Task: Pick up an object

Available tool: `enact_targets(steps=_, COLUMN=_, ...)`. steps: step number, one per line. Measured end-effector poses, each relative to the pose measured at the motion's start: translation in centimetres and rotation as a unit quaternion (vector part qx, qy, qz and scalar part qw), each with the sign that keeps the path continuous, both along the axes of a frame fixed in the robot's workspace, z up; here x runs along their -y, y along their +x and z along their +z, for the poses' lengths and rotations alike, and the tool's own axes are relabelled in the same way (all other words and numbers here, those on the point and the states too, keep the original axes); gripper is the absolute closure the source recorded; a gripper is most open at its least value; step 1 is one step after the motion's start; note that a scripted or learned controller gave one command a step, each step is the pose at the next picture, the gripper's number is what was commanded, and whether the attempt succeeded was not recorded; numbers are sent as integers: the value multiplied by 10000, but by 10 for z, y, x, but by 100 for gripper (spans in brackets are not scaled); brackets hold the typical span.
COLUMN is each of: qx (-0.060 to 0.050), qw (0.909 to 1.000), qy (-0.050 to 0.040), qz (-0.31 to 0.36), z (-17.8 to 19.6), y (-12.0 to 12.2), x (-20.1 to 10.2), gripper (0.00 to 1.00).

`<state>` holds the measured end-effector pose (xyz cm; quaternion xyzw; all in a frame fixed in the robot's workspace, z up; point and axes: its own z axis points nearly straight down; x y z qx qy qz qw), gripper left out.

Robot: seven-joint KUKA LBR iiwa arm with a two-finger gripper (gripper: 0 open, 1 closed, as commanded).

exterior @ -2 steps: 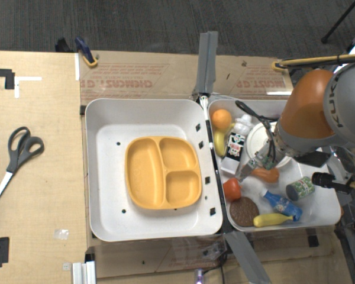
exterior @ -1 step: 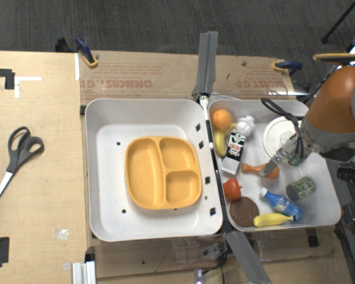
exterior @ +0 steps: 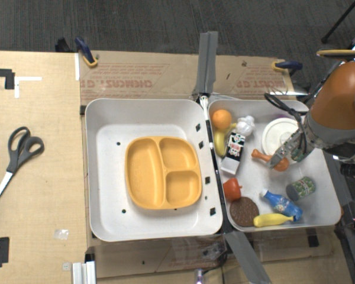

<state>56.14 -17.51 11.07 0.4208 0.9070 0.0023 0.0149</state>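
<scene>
Orange and small, a carrot-like toy lay in the right bin, and the gripper hung right over its far end; whether the toy sat between the fingers, or whether they were apart or together, could not be told, for they blurred into the clutter. Around it the right bin held one white disc, one orange ball, one white crumpled piece, one cow-patterned carton, one yellow banana half hidden beside the carton, one red piece, one brown round pad, one blue figure, a second yellow banana at the near edge, and one grey-green can. Two white bins stood side by side; the left bin held one yellow plate with three compartments. One arm, its orange band cut off by the picture's edge, reached in from the right. On the bench, well apart from the bins, lay one pair of scissors. Two blue clamps gripped the cardboard behind the bins.
</scene>
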Motion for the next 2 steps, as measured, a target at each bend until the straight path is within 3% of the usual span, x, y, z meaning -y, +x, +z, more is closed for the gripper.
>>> enact_targets(steps=1, qx=-133, qw=9981, qy=43, qz=-608, z=98, y=55, x=-68, gripper=100)
enact_targets(steps=2, qx=-137, qw=9976, qy=43, qz=-683, z=158, y=43, x=-130, gripper=100)
